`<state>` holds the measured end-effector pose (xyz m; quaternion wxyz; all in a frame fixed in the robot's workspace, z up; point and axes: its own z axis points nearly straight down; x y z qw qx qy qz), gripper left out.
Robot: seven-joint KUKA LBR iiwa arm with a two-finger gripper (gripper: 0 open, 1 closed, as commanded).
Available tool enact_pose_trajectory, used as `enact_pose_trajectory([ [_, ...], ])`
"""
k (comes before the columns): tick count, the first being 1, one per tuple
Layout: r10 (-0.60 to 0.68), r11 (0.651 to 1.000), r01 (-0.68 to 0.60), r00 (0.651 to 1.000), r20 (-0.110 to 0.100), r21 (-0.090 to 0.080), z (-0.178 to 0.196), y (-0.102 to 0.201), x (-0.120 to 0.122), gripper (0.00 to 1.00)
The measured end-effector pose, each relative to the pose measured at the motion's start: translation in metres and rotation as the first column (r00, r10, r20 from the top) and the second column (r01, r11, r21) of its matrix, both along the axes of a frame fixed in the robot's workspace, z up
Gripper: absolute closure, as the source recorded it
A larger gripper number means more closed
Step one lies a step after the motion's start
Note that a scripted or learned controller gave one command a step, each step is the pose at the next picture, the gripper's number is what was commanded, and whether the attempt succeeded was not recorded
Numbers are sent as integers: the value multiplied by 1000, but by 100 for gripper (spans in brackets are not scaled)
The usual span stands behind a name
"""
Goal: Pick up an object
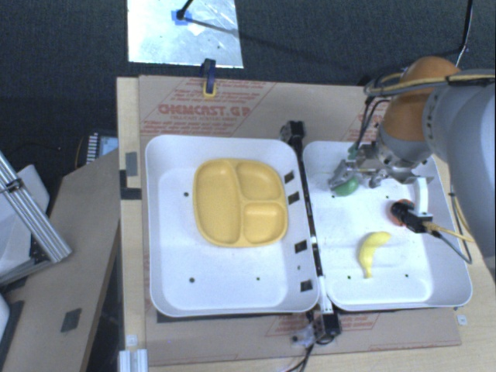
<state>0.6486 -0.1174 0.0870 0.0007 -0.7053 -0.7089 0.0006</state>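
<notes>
Reaching in from the right, the grey arm [457,122] bends down over the right bin [403,285].
We see its gripper [347,178] low at that bin's upper left, touching a small green object [349,184]; whether it grips, we cannot tell. 1 yellow banana [372,251] lies nearer the front, and 1 yellow divided plate [239,201] sits in the left bin [170,285].

Single fixed cam above the counter [232,99], angled down, mid-range. Both white bins, left [167,231] and right [442,285], fully framed; arm [457,115] enters from frame right.
</notes>
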Motion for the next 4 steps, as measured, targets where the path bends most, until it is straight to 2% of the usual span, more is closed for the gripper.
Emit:
enact_pose_trajectory([
  [1, 1, 1000, -1, 1000, 7, -1, 15, 0, 2, 100],
  [4, 1, 1000, -1, 1000, 9, -1, 169, -3, -3, 100],
])
